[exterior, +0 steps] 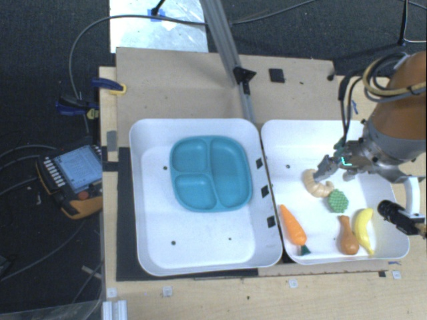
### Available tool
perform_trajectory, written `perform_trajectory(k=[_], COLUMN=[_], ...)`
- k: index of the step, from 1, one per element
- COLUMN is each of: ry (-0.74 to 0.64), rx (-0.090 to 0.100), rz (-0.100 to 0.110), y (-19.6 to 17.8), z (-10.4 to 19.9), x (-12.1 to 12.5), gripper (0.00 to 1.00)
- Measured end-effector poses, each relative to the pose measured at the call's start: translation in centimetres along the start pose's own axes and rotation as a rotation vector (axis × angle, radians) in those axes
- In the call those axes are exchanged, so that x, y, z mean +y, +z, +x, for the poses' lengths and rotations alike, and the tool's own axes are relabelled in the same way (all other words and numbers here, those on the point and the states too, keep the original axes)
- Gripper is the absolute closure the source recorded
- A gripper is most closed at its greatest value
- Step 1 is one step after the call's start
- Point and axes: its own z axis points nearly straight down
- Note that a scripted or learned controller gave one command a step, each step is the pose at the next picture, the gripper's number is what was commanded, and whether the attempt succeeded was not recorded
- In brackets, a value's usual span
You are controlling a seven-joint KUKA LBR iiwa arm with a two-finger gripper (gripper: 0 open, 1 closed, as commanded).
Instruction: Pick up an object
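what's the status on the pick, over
Gripper low in right bin, over beige piece. Nothing seen held. Green piece close beside it.

Robotics lab: plain brown board bench (pixel 200 85), loose black cables (pixel 80 39) on dark carpet, blue-screened handheld control pendant (pixel 72 172), grey metal camera pole (pixel 223 39).

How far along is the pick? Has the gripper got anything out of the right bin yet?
Done: the arm has reached into the right white bin. In hand: the two-finger gripper sits low beside the beige curled toy, but no grasp is visible. Left: closing on and lifting something; the orange toy carrot, green knobbly ball, yellow banana and brown drumstick lie on the bin floor.
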Motion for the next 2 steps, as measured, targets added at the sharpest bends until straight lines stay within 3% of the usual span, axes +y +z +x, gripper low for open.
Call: perform_trajectory(k=[1, 2], ry=[0.0, 0.004], rx=[0.0, 0.0], rz=[-0.002, 0.002], y=[-0.1, 5.5], z=[0.0, -0.8], x=[0.0, 0.6], gripper=[0.0, 0.0])
